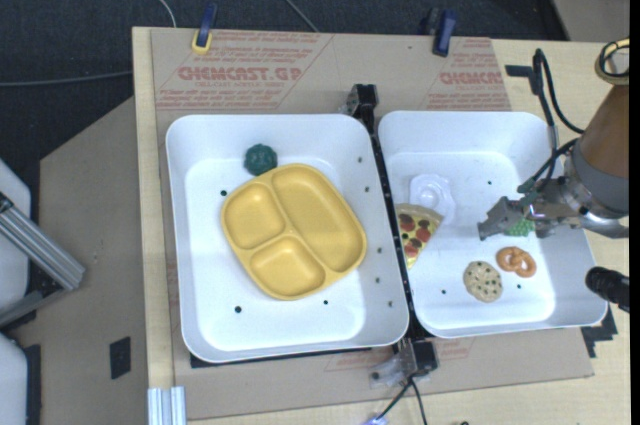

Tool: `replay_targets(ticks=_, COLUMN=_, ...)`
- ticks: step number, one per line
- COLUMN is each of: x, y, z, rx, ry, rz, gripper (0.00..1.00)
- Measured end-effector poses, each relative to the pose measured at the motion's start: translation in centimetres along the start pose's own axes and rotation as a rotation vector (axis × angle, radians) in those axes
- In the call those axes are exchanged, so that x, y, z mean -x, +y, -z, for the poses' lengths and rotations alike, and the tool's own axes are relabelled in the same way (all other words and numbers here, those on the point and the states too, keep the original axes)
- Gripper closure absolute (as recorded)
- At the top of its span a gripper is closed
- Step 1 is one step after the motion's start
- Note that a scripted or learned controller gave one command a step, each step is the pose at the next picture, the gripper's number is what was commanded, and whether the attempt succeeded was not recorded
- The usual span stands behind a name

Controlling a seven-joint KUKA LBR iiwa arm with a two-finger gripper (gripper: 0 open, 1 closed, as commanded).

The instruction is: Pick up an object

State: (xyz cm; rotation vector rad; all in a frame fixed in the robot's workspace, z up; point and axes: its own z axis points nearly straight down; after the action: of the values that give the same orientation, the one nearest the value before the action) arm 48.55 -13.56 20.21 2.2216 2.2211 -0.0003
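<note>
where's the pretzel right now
The pretzel lies in the right bin, near its right side, just right of the cookie and directly below the gripper.

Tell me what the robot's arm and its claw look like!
The arm is grey and round, with an orange-brown band above the wrist. Black cables loop beside it. At its end sits the gripper, a dark grey metal claw with thin pointed fingers, and small coloured wires show where it joins the wrist.
</note>
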Motion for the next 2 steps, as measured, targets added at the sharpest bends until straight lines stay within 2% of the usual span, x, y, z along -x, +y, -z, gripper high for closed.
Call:
replay_targets(ticks=1, x=-0.7, y=0.5, z=-5.9, rx=-0.007, ry=0.003, rz=0.0, gripper=0.0)
replay_targets(ticks=2, x=-0.8, y=0.4, z=-11.0, rx=-0.004, ry=0.002, rz=0.0, gripper=0.0)
